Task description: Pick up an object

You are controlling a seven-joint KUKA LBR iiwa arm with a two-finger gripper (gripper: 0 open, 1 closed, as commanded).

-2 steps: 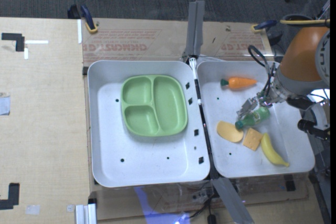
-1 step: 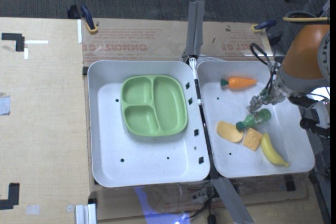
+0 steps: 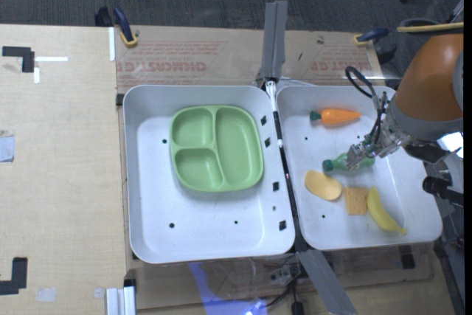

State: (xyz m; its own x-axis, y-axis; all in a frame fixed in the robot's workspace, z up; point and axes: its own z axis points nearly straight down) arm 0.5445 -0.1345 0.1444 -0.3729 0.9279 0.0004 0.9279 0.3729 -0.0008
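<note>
In the right bin (image 3: pixel 413 232) lie an orange carrot (image 3: pixel 335 116), a green bottle-shaped object (image 3: pixel 339 163), a yellow oval piece (image 3: pixel 323 185), a tan square piece (image 3: pixel 356 201) and a yellow banana (image 3: pixel 383 212). My gripper (image 3: pixel 363 154) hangs low over the right end of the green object, reaching in from the right under the orange-banded wrist (image 3: pixel 435 81). Whether it touches or holds the green object is hidden by the gripper body.
The left bin (image 3: pixel 147 217) holds a green divided plate (image 3: pixel 217 148). A ridge with black clips (image 3: pixel 279 158) separates the two bins. Cardboard (image 3: pixel 192 55) lies behind the bins, and a wooden benchtop (image 3: pixel 59 158) stretches to the left.
</note>
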